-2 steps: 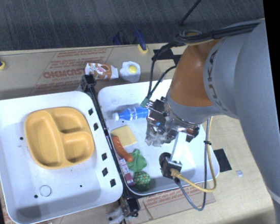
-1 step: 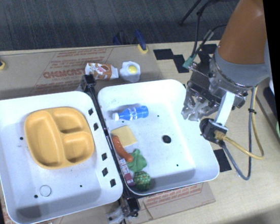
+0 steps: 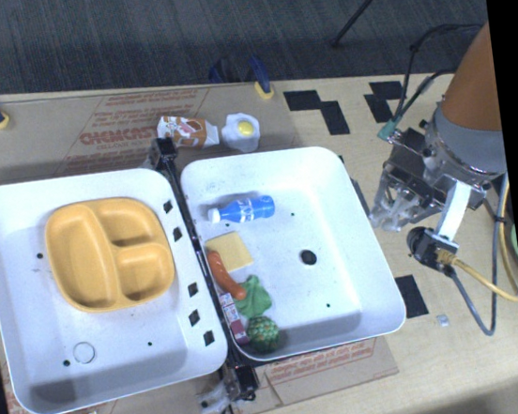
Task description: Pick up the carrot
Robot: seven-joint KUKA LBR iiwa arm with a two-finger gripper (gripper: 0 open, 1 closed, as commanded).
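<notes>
The carrot (image 3: 222, 272) lies in the right bin (image 3: 326, 178), hard against that bin's left wall, a short orange stick running roughly along the wall with its green leafy top (image 3: 253, 299) at the near end. Just beyond the carrot, away from the camera, sits a yellow block (image 3: 231, 250), touching or nearly touching it, and beyond that a blue bottle (image 3: 243, 211) lies on its side. On the near side of the carrot's green top is a dark, round, berry-like piece (image 3: 262, 331) in the bin's near-left corner. The gripper (image 3: 394, 204) hangs outside the right bin, off its right rim and well apart from the carrot, with the whole floor of the bin between them. Whether the claw is spread or clenched I cannot tell from this slant; nothing is seen in it. The left bin (image 3: 34, 363) holds a yellow divided tray (image 3: 109, 250) and plays no part here. The job looks to be at the approach stage, with no grasp yet made. The next move would call for carrying the gripper across the bin to the left wall, turning the claw to straddle the carrot across its narrow width, and coming down clear of the wall and the yellow block, which crowd it closely.
</notes>
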